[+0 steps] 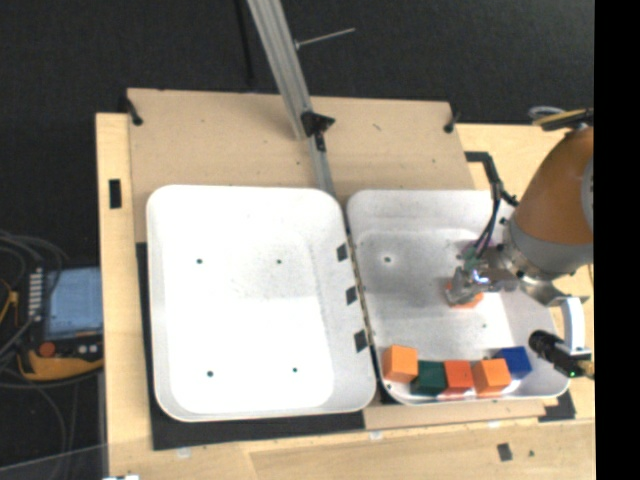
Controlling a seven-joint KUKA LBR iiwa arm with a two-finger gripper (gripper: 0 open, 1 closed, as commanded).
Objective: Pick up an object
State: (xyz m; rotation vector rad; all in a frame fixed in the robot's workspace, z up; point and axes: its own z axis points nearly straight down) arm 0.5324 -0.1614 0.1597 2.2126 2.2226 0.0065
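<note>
Currently the gripper (466,290) is low in the right bin (420,218), on a small orange object (467,302) at its tip. Finger state: cannot tell. Blocks line the bin's 6 o'clock wall: orange block (402,361), green block (431,376), two more orange, blue block (515,360). Step judged: descent onto target. Next: confirm grasp, then lift straight up.

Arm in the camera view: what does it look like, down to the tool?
The arm has a broad, rounded orange band above a grey wrist section. Thin dark cables run down beside the wrist toward the tool, a small grey metallic part, blurred at this size. No markings are legible.
</note>
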